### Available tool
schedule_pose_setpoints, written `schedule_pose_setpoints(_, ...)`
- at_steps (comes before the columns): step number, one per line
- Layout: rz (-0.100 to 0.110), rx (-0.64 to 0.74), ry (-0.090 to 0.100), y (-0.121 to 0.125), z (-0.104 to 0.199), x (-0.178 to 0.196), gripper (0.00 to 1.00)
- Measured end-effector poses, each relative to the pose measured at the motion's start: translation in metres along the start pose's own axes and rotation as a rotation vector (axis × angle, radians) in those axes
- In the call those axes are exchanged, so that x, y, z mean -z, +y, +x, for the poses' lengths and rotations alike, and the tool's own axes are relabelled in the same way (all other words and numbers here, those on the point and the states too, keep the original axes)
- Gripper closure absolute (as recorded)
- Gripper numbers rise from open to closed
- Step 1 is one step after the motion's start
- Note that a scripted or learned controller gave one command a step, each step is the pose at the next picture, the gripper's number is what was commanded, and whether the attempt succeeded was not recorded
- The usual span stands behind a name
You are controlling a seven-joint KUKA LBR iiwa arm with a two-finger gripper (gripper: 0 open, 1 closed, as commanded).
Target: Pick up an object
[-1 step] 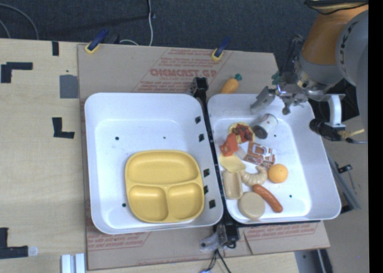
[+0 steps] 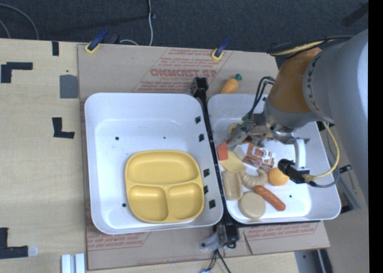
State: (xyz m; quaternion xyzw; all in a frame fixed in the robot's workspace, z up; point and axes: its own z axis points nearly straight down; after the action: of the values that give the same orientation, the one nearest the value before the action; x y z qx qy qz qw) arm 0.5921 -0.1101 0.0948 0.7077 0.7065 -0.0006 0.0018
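My gripper (image 2: 240,136) is low in the right bin (image 2: 317,206), over its upper left part, just above a pile of toy foods. Right under it lie a red-orange block (image 2: 222,151) and a red-patterned packet (image 2: 259,157). Closer to the front are a yellow wedge (image 2: 234,163), a beige loaf (image 2: 232,185), a round beige piece (image 2: 252,206), a red sausage (image 2: 270,197) and an orange ball (image 2: 277,176). I see nothing between the fingers.
The left bin (image 2: 108,122) holds a yellow divided plate (image 2: 164,184). An orange carrot (image 2: 230,85) lies outside the bins, behind the right one. The grey arm with its orange band (image 2: 293,83) and cables cover the right bin's back right part.
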Motion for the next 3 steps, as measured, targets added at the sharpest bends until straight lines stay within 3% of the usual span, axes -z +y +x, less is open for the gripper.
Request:
schedule_pose_setpoints(1, 0.0, 0.005, 0.003, 0.047, 0.018, -0.011, 0.0)
schedule_pose_setpoints(2, 0.002, 0.005, 0.004, 0.046, 0.018, 0.0, 1.0)
schedule_pose_setpoints(3, -0.003, 0.002, 0.003, -0.006, 0.024, 0.095, 1.0)
